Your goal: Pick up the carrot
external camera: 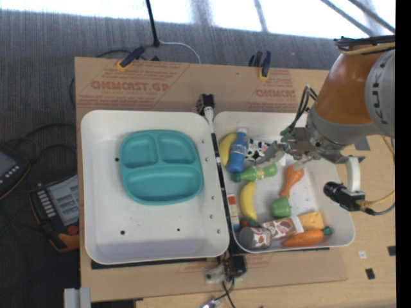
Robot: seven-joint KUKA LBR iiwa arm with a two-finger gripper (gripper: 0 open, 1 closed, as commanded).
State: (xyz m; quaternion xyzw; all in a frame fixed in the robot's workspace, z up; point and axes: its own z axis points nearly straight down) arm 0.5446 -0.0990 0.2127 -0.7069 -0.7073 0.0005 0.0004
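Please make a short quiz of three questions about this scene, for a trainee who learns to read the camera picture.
1. True or false: the teal plastic plate with three compartments lies in the left shallow white bin.
2. Which item lies closest below the pincer?
A. the orange plastic carrot with a green top
B. the blue plastic bottle with a white cap
C. the upper yellow plastic banana
3. Fill in: the two clamps at the far edge of the brown cardboard sheet have ____ handles.

Key
1. True.
2. A; it lies directly under the pincer in the right shallow white bin.
3. Blue.
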